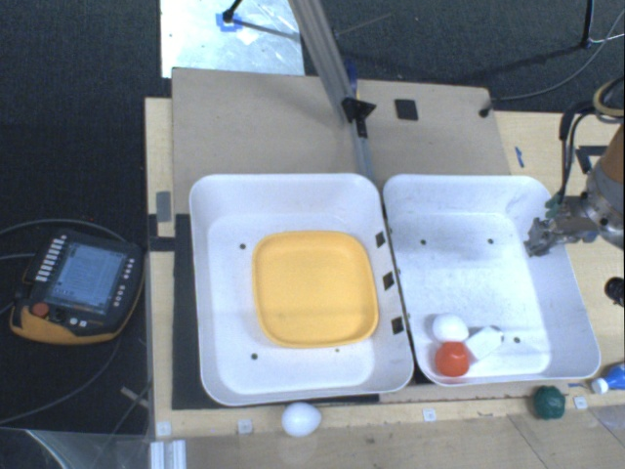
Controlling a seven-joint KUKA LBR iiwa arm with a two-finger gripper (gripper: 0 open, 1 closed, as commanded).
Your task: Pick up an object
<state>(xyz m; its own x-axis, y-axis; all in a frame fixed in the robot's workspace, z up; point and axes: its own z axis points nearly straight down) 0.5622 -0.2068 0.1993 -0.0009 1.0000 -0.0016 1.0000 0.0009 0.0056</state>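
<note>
A yellow square plate (315, 287) lies in the left bin (220, 262). In the right bin (469, 233), near its front edge, sit a white ball (449, 327), a red ball (451, 360) and a small white block (484, 343), close together. My gripper (543, 238) hangs at the right bin's right rim, well behind and to the right of those objects. Nothing is visible between its fingers.
A white egg-shaped object (301, 419) lies on the bench in front of the left bin. A dark green ball (549, 403) and a blue-white item (607, 383) rest at the front right. A teach pendant (76, 285) sits on the floor to the left. A slanted metal pole (327, 52) stands behind the bins.
</note>
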